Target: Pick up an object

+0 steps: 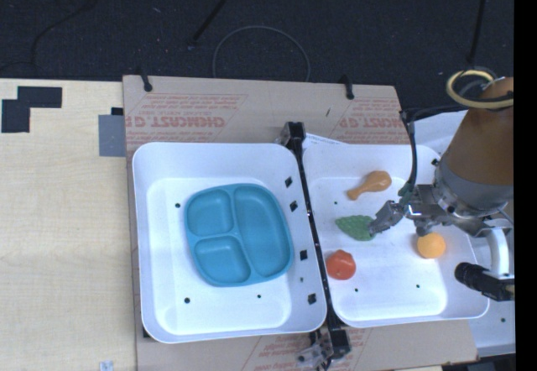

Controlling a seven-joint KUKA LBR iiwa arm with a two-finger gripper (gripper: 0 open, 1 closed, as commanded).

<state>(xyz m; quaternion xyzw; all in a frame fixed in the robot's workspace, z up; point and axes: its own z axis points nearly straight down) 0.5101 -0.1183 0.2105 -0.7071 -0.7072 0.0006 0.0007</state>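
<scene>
2 shallow white bins are seen side by side on a sheet of printed cardboard laid over the tabletop (59, 218). The left bin (159, 193) is occupied by a blue divided plate (237, 233) with 3 compartments, set slightly askew near the middle of the floor. A black divider (306, 227) is seen running between the 2 bins.

The right bin (394, 298) is entered by the arm (480, 151) from the right, its orange band visible above the grey wrist. The tool (382, 222) is lowered toward the middle of this bin, its dark fingers (388, 215) pointed leftward. The fingertips are seen at the right edge of a green leaf-shaped object (356, 227), which lies flat on the bin floor. Contact at that edge appears likely, but whether the leaf is actually caught between the fingers cannot be told, nor can the width of the tool's opening be judged at this angle.

3 other objects are spread through the right bin. An orange-tan drumstick-shaped piece (371, 185) is placed above the leaf, near the upper middle. A red tomato-like piece (341, 264) is found below the leaf, just beside the divider. A small orange ball (430, 245) rests on the floor to the right, just below the wrist hardware. All 3 are apart from the tool.
</scene>
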